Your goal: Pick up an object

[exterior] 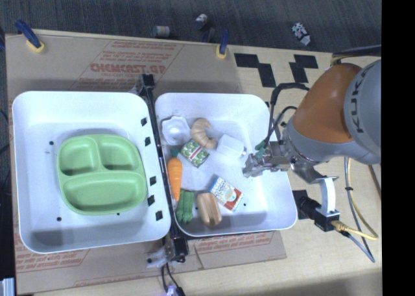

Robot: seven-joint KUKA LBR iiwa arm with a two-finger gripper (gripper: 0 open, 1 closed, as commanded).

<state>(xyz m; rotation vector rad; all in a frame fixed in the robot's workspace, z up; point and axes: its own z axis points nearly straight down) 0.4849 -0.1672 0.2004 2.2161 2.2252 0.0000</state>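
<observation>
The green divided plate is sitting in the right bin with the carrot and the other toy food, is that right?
Not quite. The camera view shows the green divided plate in the left bin, alone. The carrot and the other toy food lie in the right bin, where the gripper is.

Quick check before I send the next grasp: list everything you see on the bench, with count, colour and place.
Bins: two, white, side by side.
Divided plate: one, green, left bin.
Carrot: one, orange, right bin, left wall.
Green vegetable: one, right bin, front.
Bread-like item: one, tan, beside it.
Small carton: one, white and orange, front centre.
Green-labelled packet: one, centre.
Croissant-like item: one, tan, back.
White cup: one, back left.
White block: one, centre right.
Clamps: two, blue, bench's back edge.
Arm: one, grey and orange, right.
Hand: one, over right bin's right side.
</observation>
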